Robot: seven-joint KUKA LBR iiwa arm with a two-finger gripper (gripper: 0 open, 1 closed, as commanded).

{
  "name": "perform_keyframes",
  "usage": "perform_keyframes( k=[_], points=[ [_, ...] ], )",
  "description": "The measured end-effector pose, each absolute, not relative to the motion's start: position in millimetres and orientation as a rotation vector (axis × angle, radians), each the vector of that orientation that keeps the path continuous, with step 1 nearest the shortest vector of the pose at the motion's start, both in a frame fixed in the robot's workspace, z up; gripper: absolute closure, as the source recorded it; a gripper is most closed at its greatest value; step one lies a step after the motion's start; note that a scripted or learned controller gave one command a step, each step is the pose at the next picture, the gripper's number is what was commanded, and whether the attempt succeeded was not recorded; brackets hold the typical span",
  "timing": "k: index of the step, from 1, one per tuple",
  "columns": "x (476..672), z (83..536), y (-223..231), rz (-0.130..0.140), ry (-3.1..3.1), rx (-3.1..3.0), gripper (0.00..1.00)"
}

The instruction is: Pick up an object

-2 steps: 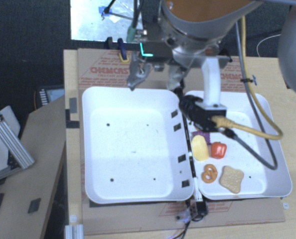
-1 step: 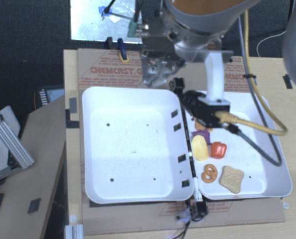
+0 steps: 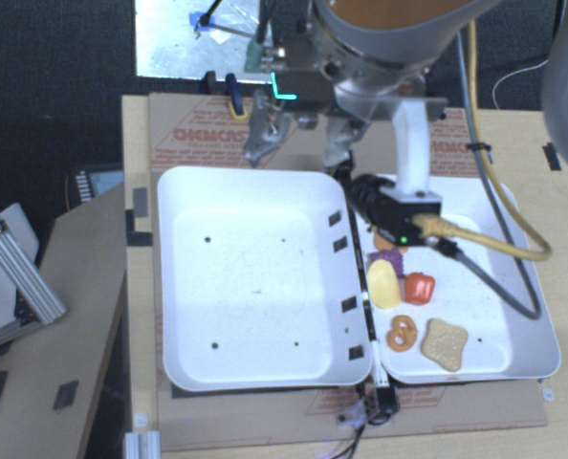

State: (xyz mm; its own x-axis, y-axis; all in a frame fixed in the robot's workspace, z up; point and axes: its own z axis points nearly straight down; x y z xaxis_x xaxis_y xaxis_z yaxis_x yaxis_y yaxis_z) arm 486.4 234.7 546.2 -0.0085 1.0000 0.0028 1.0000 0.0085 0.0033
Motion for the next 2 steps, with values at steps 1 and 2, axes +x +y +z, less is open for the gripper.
perform_keyframes(
  k=[1, 2],
  points=[
    [486.6, 558, 235, 0.012, 2.233, 2.209, 1.00],
    [521.9, 533, 234, -0.002, 2.221, 2.222, 1.00]
  ],
)
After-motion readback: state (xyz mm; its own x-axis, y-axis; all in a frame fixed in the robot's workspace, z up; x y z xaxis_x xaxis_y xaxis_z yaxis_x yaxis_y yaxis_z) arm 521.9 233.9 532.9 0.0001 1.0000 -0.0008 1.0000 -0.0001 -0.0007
